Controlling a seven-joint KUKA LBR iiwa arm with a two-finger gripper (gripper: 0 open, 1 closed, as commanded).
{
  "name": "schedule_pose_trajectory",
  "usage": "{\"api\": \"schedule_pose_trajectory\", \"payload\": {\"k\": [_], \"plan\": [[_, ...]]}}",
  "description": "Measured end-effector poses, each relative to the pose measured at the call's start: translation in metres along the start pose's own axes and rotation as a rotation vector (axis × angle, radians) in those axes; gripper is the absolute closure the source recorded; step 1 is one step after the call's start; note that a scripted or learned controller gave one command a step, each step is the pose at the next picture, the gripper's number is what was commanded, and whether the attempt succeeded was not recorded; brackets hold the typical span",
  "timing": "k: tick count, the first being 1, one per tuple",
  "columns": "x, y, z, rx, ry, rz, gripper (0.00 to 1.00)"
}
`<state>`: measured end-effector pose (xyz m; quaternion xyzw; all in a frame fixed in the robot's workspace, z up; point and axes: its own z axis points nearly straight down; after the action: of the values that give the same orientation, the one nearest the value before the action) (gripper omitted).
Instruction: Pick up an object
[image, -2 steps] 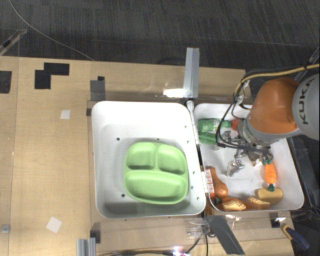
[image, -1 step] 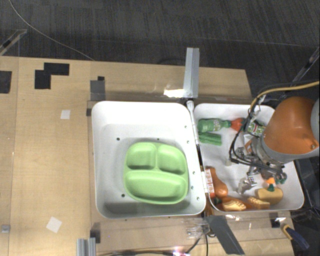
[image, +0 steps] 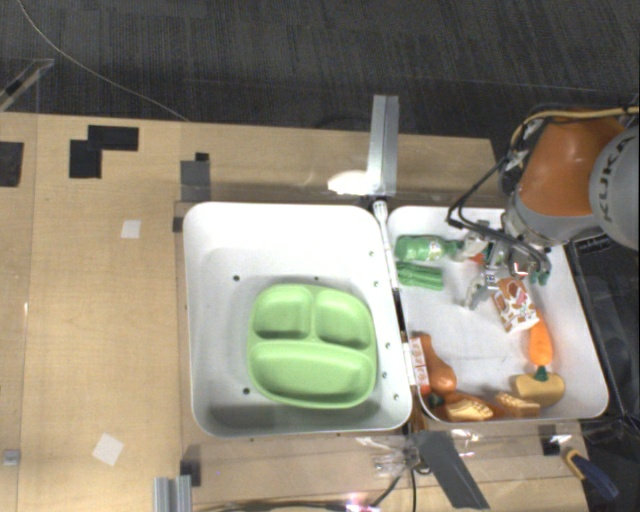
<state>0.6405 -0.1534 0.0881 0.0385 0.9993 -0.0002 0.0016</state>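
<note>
My claw (image: 497, 272) hangs low over the far half of the right bin (image: 590, 330). Whether it is parted or closed I cannot tell from this slant. A small patterned packet (image: 515, 305) lies directly at the claw tip, toward the bin's right wall; I cannot tell if it is gripped or only touched. A green bottle (image: 420, 248) lies on its side at the far left corner of that bin, above a flat green piece (image: 422, 277). An orange carrot (image: 540, 345) lies just near-side of the packet. Along the near edge: brown bread-like toys (image: 492, 406), a yellow pear-like toy (image: 539, 386), a sausage-like toy (image: 436, 368). Left bin (image: 210, 250) carries a green divided plate (image: 312, 345), centred.
</note>
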Motion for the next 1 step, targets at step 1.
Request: {"api": "schedule_pose_trajectory", "payload": {"k": [1], "plan": [[0.0642, 0.0065, -0.0019, 0.0, -0.009, 0.013, 0.0]]}}
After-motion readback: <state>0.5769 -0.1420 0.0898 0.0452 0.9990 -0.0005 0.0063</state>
